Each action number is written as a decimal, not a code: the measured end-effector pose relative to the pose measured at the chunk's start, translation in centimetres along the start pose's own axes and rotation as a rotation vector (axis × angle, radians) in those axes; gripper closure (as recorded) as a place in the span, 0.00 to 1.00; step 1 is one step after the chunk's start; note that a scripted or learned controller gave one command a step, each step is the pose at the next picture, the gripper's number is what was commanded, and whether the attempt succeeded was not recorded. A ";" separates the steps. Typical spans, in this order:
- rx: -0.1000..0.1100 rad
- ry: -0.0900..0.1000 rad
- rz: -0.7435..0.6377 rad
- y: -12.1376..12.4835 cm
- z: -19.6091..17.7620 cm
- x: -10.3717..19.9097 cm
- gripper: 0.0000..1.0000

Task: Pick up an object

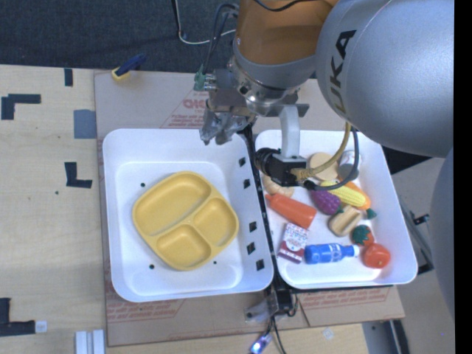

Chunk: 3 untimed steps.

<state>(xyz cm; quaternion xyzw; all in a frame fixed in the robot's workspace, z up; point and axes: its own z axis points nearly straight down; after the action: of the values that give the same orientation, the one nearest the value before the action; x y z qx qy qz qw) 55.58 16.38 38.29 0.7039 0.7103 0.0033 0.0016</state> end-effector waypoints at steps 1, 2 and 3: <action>0.023 -0.006 0.008 -7.8 9.1 -0.7 1.00; 0.002 -0.008 0.021 0.8 7.4 -16.5 1.00; 0.020 -0.003 0.013 -5.0 15.4 -18.4 1.00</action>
<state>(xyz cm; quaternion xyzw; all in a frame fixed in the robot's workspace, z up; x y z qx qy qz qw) 50.84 -2.02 22.84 0.7085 0.7056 -0.0051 -0.0046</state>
